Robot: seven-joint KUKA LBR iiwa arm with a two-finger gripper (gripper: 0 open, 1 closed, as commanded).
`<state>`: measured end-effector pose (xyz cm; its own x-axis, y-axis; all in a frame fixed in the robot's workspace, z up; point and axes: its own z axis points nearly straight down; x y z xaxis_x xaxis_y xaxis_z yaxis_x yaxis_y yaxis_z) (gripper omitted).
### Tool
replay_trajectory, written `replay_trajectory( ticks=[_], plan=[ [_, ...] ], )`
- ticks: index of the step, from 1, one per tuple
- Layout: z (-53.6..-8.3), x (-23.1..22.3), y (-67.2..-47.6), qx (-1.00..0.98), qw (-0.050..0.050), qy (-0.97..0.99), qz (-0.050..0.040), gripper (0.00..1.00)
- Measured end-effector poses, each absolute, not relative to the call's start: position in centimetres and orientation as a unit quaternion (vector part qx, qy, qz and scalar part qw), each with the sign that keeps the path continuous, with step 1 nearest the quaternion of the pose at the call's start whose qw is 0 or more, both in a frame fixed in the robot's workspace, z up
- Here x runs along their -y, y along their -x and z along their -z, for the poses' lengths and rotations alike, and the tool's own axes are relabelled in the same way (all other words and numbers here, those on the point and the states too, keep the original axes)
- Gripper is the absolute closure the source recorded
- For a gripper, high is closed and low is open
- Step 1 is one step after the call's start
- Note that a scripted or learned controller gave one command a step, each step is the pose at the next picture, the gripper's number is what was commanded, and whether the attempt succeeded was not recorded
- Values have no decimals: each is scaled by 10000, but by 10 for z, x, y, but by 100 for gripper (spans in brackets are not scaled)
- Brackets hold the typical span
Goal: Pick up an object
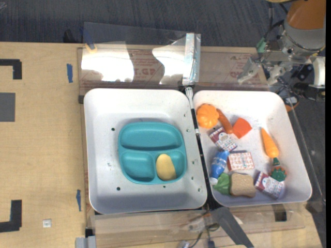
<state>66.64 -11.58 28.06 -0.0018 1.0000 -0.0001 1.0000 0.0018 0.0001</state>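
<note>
My gripper (257, 76) hangs at the upper right, above the back rim of the right bin (299, 154). Its fingers look open, with nothing between them. Several toy foods lie in that bin below it: an orange pumpkin (207, 115), a red-orange block (241, 127), a carrot (269, 142), a printed box (240, 160), a blue bottle (219, 164), a brown bread slice (243, 185) and a purple packet (269, 184). In the left bin (98, 138) a teal divided tray (147, 141) carries a yellow potato (165, 167) in its lower right compartment.
A clear plastic sheet with a foil edge (190, 58) stands behind the left bin. The two bins meet at a shared rim (198, 143). Cardboard bench (36, 154) stretches to the left, marked with black and blue tape.
</note>
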Motion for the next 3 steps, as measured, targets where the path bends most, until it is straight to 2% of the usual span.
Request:
replay_trajectory(
  ticks=[1, 2, 3],
  plan=[
    [-146, 112, -665, -7493, -36, -6623, 22, 0],
    [-87, 120, -624, -7580, 22, -6523, -16, 0],
    [-100, 121, -626, -7568, 55, -6536, -37, 100]
  ],
)
